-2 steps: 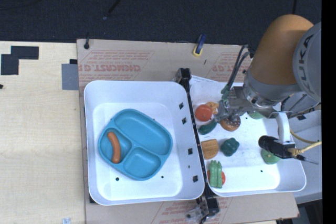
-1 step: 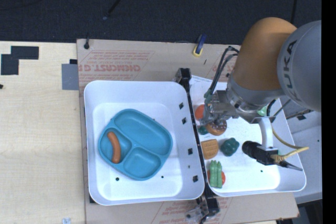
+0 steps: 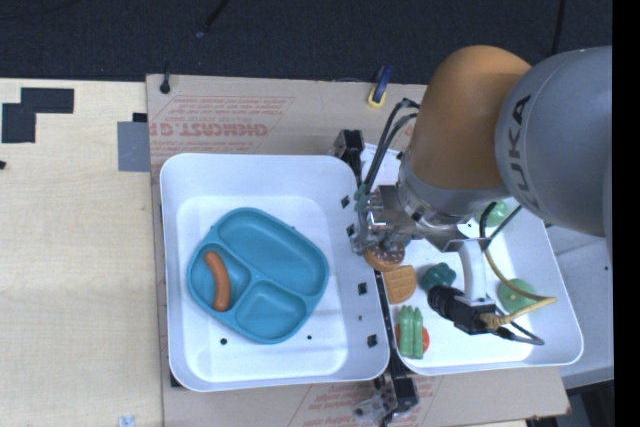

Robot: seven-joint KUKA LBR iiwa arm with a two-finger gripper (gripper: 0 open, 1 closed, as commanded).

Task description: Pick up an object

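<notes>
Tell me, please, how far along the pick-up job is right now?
Done: the pincer sits low at the left end of the right bin, just over a brown toy piece. In hand: no grasp can be confirmed. Left: closing on a piece and lifting it clear; the orange block and green toy lie beside it, and the sausage rests on the blue plate in the left bin.

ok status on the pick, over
gripper low at right bin left side, hold unconfirmed. brown item right under it. tan piece and green toy crowd close beside.
</notes>
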